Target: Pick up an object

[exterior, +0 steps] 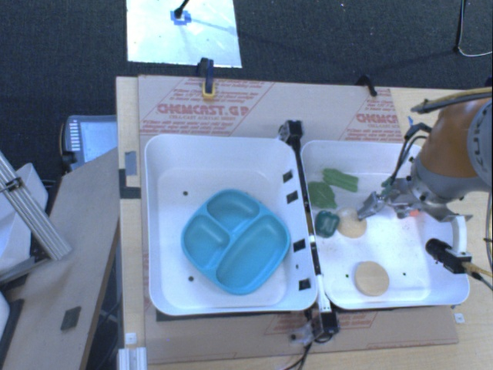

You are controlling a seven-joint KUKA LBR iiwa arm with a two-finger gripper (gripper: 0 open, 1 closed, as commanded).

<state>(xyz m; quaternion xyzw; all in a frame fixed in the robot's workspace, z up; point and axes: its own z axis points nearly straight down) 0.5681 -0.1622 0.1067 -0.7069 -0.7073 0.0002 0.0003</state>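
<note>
2 shallow white bins are seen side by side on the bench. The left bin (166,206) holds a light blue divided plate (235,240) with 3 compartments, lying flat near the centre of the frame.

The right bin (400,291) holds several small items. A pale green ridged piece (340,179) lies toward the upper part of this bin, with a darker green leafy piece (321,196) just below and to its left. A small dark teal piece (327,223) is seen beside the divider between the bins, and a pale cream round piece (352,227) lies just to its right. A tan, flat round disc (371,278) rests apart from the others in the lower part of the bin.

The gripper (368,205) is positioned at centre right of the frame, low over the right bin, just above and to the right of the cream piece. Nothing is seen between its tips; whether it is parted or clenched cannot be told. The grey arm with its orange band (454,141) is seen at the right edge.
</note>
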